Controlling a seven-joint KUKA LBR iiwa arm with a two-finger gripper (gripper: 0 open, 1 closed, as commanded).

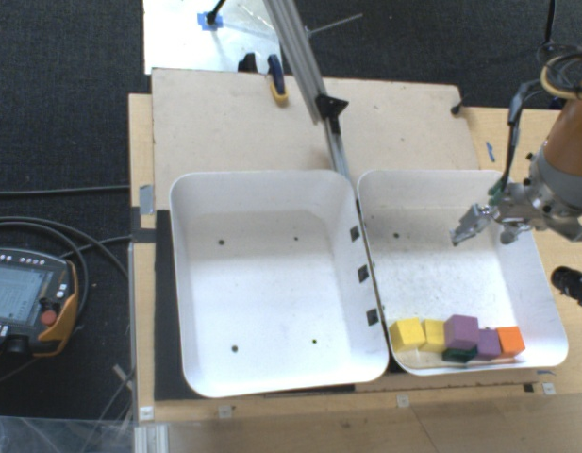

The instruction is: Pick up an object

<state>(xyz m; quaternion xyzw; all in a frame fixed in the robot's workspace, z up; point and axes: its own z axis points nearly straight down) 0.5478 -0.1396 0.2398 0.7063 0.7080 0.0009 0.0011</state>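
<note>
Several small blocks lie in a row along the near wall of the right bin [432, 175]: a yellow block [407, 333], a second yellow one [434, 334], a large purple block [462, 328], a dark green piece [458, 354], a smaller purple block [489, 343] and an orange block [510, 340]. My gripper [487, 230] hangs over the upper right part of that bin, well behind the blocks. It is open, with nothing between its fingers. The arm's orange band shows at the right edge.
The left bin [262, 179] stands beside the right one, and their walls touch at the middle. A slanted metal pole [300, 45] crosses the back board. A teach pendant [22, 300] lies on the floor to the left. A blue-and-yellow clamp [276, 78] sits on the board.
</note>
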